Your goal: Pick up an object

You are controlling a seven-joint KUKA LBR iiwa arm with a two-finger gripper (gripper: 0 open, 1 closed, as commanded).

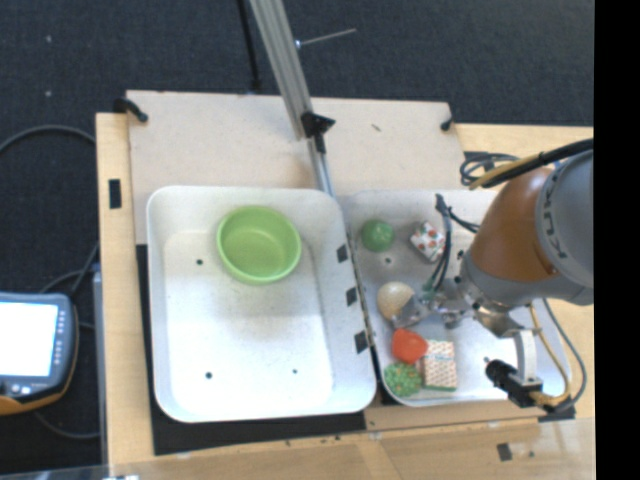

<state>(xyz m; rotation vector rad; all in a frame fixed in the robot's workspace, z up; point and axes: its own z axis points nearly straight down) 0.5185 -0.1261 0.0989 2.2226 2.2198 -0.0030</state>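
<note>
The right bin (470, 388) holds several small objects. A green ball (377, 234) and a red-and-white patterned cube (428, 239) lie at its far side. A beige egg-shaped object (394, 296) rests in the middle-left. A red object (408, 346), a green knobbly object (403, 378) and a pink checkered block (440, 366) cluster at the near edge. My gripper (432, 304) hangs low in this bin, just right of the beige object and above the red one. The wrist with its orange band (510, 233) covers the bin's right part.
A light green bowl (259, 244) sits in the far part of the left bin (250, 368). A metal pole (285, 53) slants up from the ridge between the bins. Cables (485, 168) trail at the right bin's far corner. A tablet-like pendant (30, 348) lies off the bench's left.
</note>
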